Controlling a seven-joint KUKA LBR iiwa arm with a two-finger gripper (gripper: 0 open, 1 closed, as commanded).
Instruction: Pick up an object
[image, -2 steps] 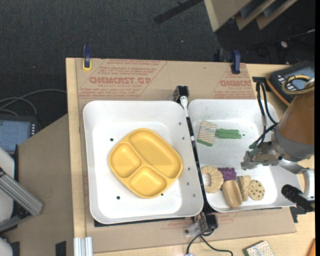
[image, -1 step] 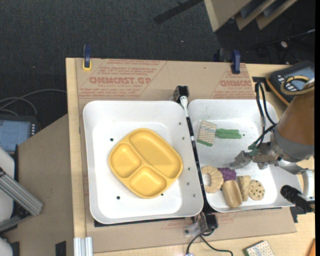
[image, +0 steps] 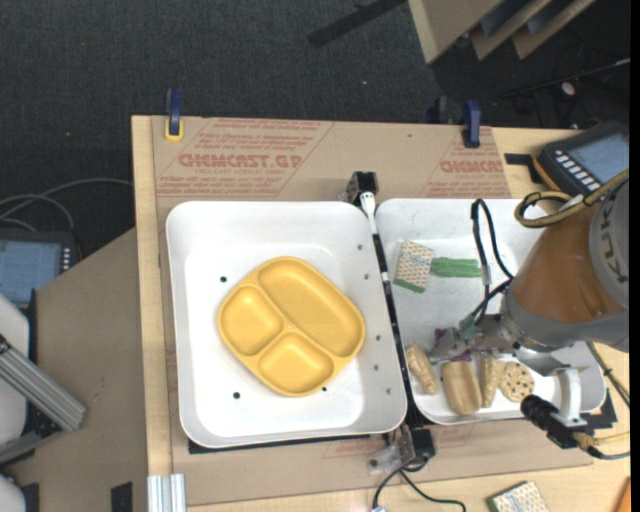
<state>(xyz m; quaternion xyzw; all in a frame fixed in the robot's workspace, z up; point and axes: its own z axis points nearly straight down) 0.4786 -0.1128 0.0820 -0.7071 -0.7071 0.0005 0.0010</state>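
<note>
In the right bin (image: 440, 222), several tan bread-like pieces (image: 460, 386) and a round cookie (image: 515, 380) lie along the near wall. A scrub brush (image: 414, 266) with a green handle lies toward the back left of that bin. My gripper (image: 464, 338) is low in the right bin, just above the tan pieces, with the grey and orange arm (image: 560, 280) over the bin's right half. A small purple item (image: 445, 346) sits right beside the gripper. The arm hides whatever lies under it.
The left bin (image: 200, 250) holds a yellow divided plate (image: 290, 325). A black cable (image: 484, 245) loops above the right bin. A tablet (image: 590, 165) sits at the back right. Clamps (image: 174, 125) hold the brown board at the far edge.
</note>
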